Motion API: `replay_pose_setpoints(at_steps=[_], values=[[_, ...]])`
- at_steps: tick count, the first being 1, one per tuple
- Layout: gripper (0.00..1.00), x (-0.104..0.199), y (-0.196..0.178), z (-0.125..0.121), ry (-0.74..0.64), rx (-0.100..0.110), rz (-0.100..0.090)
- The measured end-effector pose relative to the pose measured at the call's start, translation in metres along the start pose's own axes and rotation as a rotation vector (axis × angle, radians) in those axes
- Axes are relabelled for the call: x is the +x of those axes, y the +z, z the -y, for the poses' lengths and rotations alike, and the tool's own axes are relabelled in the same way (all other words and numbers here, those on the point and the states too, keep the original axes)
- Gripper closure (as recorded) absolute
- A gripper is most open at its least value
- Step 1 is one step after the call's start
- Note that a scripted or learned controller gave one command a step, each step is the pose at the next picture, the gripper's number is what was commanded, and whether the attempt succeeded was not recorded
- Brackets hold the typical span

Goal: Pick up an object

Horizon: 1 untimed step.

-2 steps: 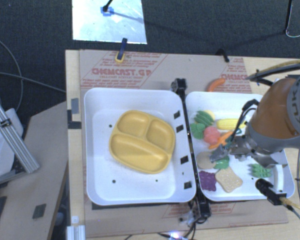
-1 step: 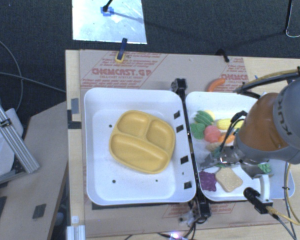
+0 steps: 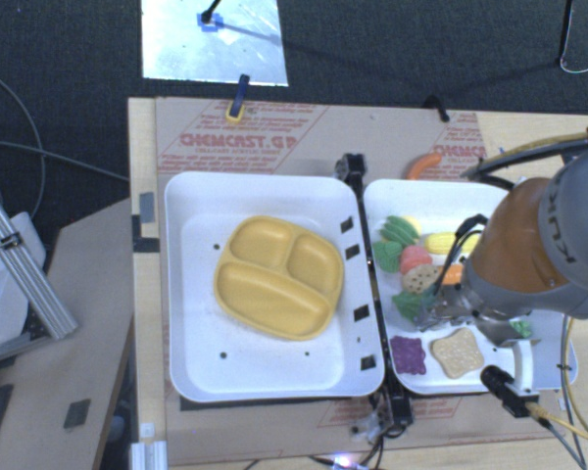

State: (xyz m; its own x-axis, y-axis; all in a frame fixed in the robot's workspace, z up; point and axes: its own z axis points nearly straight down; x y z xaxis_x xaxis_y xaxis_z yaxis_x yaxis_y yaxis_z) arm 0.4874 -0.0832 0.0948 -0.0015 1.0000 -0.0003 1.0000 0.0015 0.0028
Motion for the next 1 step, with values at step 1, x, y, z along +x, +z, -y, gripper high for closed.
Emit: replay_pose_setpoints(at_steps=[1], values=[[1.00, -0.0536, 0.0082, -0.1620, -0.006, -0.014, 0.006]])
